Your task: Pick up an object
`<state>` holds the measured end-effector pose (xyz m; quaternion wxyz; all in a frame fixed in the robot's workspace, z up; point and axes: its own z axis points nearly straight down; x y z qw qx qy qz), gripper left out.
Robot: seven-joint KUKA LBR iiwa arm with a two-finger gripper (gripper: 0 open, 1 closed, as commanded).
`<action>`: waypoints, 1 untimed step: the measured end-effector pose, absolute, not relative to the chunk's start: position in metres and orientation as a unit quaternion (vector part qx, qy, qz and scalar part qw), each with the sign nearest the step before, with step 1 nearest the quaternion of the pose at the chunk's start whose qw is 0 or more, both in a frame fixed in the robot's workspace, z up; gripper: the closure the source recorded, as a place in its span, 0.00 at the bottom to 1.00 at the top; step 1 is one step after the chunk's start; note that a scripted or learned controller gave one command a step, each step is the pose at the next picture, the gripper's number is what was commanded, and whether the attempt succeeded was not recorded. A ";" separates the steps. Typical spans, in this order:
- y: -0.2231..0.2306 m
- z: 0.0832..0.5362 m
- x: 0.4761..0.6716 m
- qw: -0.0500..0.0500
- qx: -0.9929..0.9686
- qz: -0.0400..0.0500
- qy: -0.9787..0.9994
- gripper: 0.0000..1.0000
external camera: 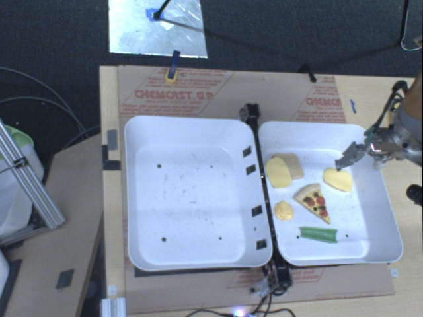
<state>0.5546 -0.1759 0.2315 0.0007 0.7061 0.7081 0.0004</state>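
Starting at the far left, slanted aluminium framing rails [30, 180] stand beside the cardboard-covered surface [225, 88], which carries red printed lettering. Up beyond the surface, a shiny square metal sheet [157, 18] lies on the dark floor. On the surface sit two shallow bins side by side. The left white plastic bin [142, 243] has a few dark specks on its floor. A row of black clips [254, 190] runs along the seam where the two bins meet. The right white plastic bin [380, 243] holds the toy food: a pale yellow rounded block [279, 172] lies near its left wall, partly over a tan piece [295, 166]; below them is a small yellow lumpy piece [283, 211]; just right of that lies a toy pizza slice with red toppings [313, 201], and under it a green flat bean-like strip [318, 234]. Further right rests a yellow heart-shaped piece [338, 179]. The grey jaws [347, 159] hang just above this heart piece, reaching in from the right; I cannot tell if they are open or closed, and nothing is visibly held.
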 end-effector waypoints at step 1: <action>-0.207 0.119 0.527 -0.003 0.708 -0.002 0.707 0.00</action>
